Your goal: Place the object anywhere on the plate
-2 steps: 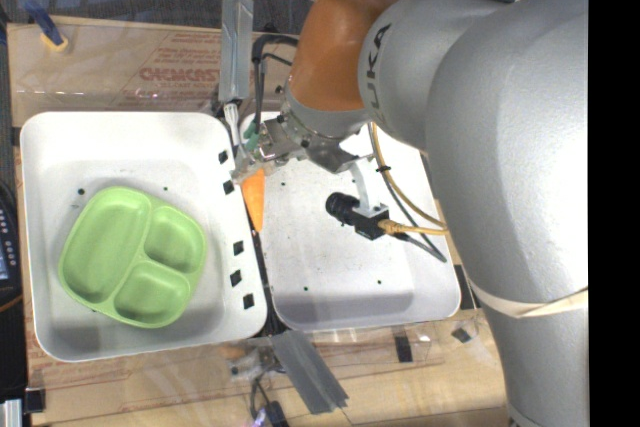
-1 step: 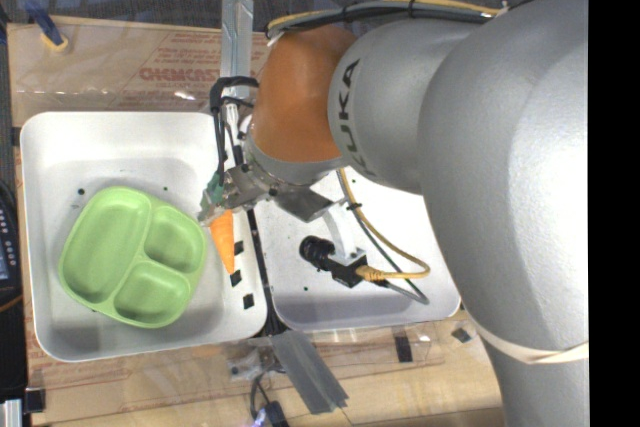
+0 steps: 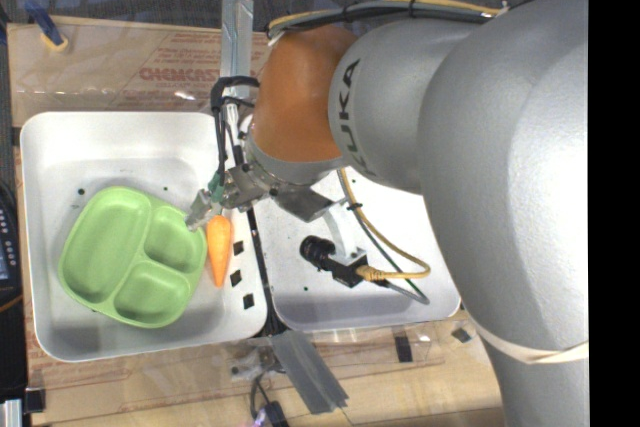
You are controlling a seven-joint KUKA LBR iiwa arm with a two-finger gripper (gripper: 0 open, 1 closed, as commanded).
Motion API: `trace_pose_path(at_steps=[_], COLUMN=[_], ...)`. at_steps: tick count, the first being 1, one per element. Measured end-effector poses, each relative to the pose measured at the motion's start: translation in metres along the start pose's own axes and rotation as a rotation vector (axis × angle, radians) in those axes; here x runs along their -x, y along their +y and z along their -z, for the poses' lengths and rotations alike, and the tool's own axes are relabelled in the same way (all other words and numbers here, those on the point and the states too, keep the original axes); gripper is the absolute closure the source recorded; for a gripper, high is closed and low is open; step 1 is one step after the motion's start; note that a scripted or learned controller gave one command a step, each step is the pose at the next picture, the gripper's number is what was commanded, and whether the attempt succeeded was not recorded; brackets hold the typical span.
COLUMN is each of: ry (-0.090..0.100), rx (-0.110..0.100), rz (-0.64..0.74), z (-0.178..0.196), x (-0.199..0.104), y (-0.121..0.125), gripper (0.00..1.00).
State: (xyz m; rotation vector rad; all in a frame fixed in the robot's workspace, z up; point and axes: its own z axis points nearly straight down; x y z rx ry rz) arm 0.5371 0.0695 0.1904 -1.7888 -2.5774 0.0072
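The grey arm (image 3: 480, 115) takes up the right half of the view. Its casing is smooth and rounded, and a glossy orange band (image 3: 295, 105) sits above the wrist, which reaches over the seam between the two bins. Below it the tabletop (image 3: 120, 65) is a flat brown surface under a clear, creased film with faint red printing. It carries two shallow white bins with rounded corners and a dull plastic look. The right bin (image 3: 400, 307) lies mostly under the arm. The left bin (image 3: 100, 150) holds the task's things. A pale green plate (image 3: 125, 255) lies flat near the left bin's front left corner. It is a smooth, softly rounded oblong moulded into three compartments by raised ridges. The carrot (image 3: 218, 253) is orange, smooth and cone-shaped, and looks like a toy. It sits in the left bin between the plate's right rim and the bin's right wall, just beside the rim and outside every compartment. Its long axis runs from the bin's back edge to its front edge, with the thick end toward the back and the narrow tip toward the front. The pincer (image 3: 215, 205) is right at the carrot's thick end. Whether it is apart, together or clamped on the carrot cannot be told from this angle.
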Motion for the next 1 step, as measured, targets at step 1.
trace_pose_path(at_steps=[1], ry=[-0.001], rx=[0.001], rz=[0.014], z=[0.0626], x=[-0.0703], y=[0.0332], gripper=[0.0])
